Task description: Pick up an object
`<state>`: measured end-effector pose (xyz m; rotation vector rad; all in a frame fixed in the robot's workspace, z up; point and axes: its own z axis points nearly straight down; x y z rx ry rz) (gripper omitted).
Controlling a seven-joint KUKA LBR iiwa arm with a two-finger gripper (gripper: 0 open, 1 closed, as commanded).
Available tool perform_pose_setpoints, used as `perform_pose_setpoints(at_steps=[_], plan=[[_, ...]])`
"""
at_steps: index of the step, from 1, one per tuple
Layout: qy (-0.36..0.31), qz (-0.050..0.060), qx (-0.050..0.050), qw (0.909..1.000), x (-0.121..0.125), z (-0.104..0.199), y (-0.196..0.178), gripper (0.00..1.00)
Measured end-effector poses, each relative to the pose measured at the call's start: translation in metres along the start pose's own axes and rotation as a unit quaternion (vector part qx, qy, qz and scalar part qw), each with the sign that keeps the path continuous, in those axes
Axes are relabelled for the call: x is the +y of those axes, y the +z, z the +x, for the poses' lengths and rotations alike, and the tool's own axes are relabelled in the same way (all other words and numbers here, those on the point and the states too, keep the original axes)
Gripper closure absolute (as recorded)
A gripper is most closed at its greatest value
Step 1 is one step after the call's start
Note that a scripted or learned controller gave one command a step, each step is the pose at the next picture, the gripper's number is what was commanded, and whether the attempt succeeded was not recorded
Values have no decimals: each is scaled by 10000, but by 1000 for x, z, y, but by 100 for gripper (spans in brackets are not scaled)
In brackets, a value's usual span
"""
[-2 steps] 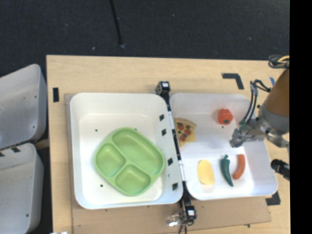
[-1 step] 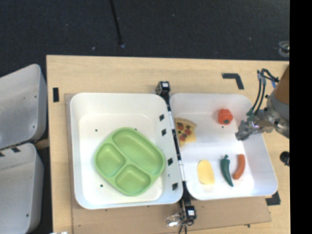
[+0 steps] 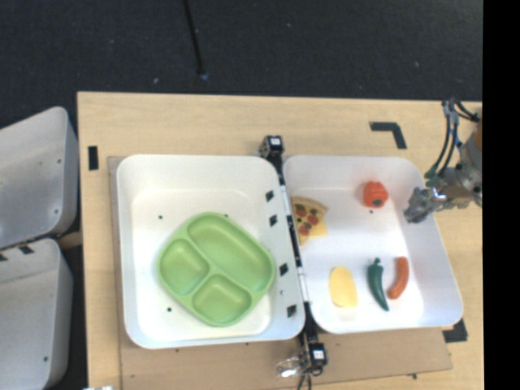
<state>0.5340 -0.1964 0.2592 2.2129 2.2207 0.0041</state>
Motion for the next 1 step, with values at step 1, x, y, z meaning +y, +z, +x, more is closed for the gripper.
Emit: perform_pose_setpoints(at_steps=[1], plan=[[-4, 31, 11, 10000, -10, 44, 9, 100]])
